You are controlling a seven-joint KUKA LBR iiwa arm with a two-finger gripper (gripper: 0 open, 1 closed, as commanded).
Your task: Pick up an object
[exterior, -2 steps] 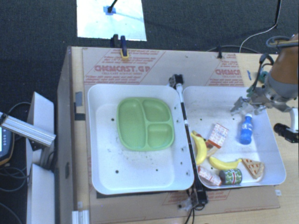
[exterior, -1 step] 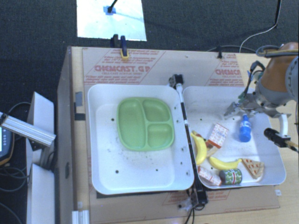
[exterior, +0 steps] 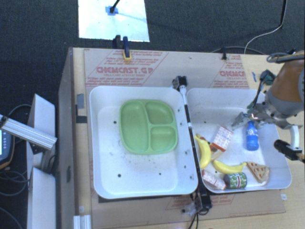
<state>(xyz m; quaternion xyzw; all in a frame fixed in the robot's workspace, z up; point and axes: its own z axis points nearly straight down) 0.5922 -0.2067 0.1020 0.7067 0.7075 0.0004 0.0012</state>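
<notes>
We count two shallow white bins: left bin (exterior: 107,142) with one green divided plastic plate (exterior: 147,126), right bin (exterior: 209,104) with two yellow bananas (exterior: 204,149), one blue plastic bottle (exterior: 252,136), one green can (exterior: 235,180), one waffle-like wedge (exterior: 258,171), two red-white packets (exterior: 221,138). The gripper (exterior: 257,112) sits just above the bottle; its grasp we cannot tell.

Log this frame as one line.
tool: above blue bottle, right bin | holding: nothing visible | green tray: left bin | stage: pre-grasp
</notes>
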